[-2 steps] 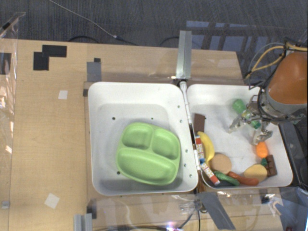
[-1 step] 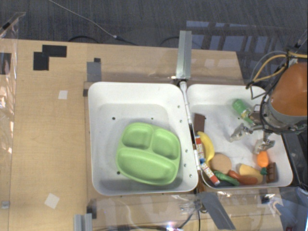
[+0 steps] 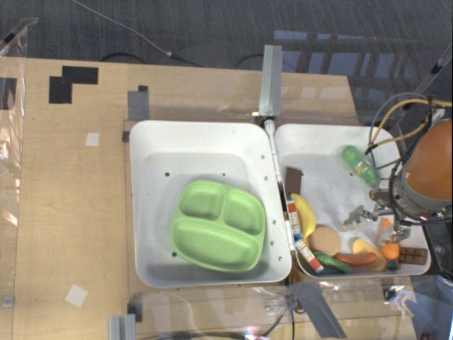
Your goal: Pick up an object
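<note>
The right bin (image 3: 322, 144) holds several toy foods. A green bottle (image 3: 359, 163) lies near its back right, and a brown block (image 3: 293, 181) sits by the left wall. A yellow banana (image 3: 306, 215) and a round tan bun (image 3: 325, 241) lie further forward. Along the front wall are a green pepper (image 3: 328, 263), a red sausage (image 3: 356, 258), an orange fruit (image 3: 391, 251) and a chocolate bar (image 3: 413, 255). My gripper (image 3: 375, 218) hangs low over the right part of this bin, just behind the orange fruit, beside a small orange piece (image 3: 384, 226).
The left bin (image 3: 152, 190) holds a green divided plate (image 3: 218, 225). A metal post (image 3: 270, 76) stands behind the wall between the bins. Yellow and black cables (image 3: 393, 119) loop above the arm's orange band (image 3: 432, 163) at the right edge.
</note>
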### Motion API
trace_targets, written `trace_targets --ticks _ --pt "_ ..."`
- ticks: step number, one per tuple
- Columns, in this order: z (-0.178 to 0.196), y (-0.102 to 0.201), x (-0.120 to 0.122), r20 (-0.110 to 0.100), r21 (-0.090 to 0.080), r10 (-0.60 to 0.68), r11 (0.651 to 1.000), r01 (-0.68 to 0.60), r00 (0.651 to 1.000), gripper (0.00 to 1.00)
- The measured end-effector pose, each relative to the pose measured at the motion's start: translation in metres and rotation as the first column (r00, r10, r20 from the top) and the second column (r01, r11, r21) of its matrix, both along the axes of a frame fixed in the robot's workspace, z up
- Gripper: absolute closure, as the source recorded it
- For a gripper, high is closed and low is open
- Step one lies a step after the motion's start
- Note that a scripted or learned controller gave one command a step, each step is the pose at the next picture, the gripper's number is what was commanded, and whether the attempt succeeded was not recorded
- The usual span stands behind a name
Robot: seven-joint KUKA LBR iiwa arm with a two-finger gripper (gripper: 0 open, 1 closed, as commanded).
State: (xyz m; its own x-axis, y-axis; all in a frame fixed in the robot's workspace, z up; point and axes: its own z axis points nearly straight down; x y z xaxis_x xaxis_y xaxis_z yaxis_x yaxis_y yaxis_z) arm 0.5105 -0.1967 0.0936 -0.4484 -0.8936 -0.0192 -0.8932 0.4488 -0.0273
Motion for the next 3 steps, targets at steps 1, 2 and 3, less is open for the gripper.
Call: trace_targets --ticks 1,2,3 --pt "-0.003 0.037 0.059 -0.016 -0.01 0.297 0.955 -0.297 0.955 0.0" --pt "-0.002 -0.003 0.026 -0.011 -0.009 0.315 0.949 -0.315 0.949 0.0" --pt "-0.003 0.025 0.052 -0.019 -0.011 0.318 0.948 -0.318 0.948 0.0"
